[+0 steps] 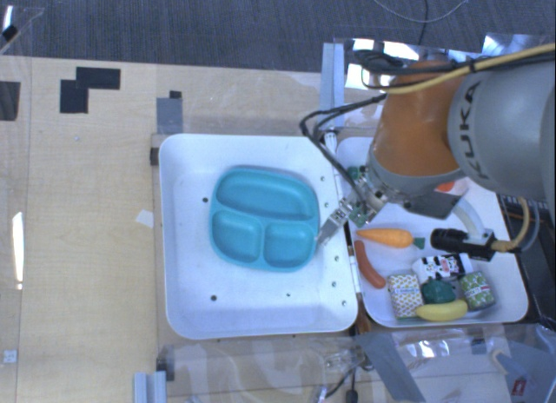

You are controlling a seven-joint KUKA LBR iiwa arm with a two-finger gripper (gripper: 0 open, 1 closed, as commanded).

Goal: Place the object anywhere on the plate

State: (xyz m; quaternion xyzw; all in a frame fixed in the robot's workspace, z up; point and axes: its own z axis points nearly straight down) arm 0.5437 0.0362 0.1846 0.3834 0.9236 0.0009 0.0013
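Plate-bound objects were what I looked for first, and I saw none between the fingers of the pincer [333, 224]. From my remote seat, its slim metal tip hung over the right margin of the left shallow white bin [187, 301], just beside the right edge of the blue three-compartment plastic plate [263, 216]. I could not tell whether the fingers were spread or pressed together, since they showed as one thin sliver at that slant.

Above the pincer rose the grey arm with its orange band [415, 128], reaching in from the right and covering the far part of the right shallow white bin [512, 306]. Black cables looped from the wrist.

The plate lay near the middle of the left bin, its long compartment on the far side and two smaller ones on the near side.

The candidate objects all lay in the right bin. An orange toy carrot [386, 237] rested just right of the pincer, and a reddish toy sausage [368, 265] lay near the bin's left wall. Towards the near right corner sat a green-patterned small box [405, 295], a yellow toy banana [441, 310], a black-and-white patterned item [440, 267] and a green-patterned small can [476, 290], clustered together.

Both bins stood on the pale wooden bench [78, 245].
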